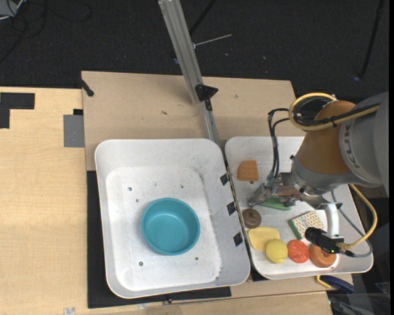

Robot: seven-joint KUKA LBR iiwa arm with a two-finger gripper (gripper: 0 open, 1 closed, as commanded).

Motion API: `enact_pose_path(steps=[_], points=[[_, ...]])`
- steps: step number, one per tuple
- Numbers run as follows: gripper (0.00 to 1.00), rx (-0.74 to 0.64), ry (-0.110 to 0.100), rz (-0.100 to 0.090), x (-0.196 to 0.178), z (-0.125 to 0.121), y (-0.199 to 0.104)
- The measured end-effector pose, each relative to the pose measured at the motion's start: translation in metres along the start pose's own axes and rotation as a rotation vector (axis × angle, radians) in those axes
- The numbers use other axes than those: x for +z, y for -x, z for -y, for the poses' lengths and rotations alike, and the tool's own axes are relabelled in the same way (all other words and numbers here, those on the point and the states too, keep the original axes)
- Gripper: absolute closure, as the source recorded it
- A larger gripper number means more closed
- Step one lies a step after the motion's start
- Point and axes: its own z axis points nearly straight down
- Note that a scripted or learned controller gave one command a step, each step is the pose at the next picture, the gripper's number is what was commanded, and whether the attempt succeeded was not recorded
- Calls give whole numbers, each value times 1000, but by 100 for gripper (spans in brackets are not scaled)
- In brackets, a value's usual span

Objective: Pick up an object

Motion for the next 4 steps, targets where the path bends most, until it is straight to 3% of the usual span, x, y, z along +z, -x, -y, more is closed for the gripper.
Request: enact_pose_path(steps=[1, 2, 4], points=[[100, 1, 1, -1, -10, 0, 0], [100, 0, 1, -1, -72, -6, 3], [100, -1, 0, -1, -158, -10, -4]])
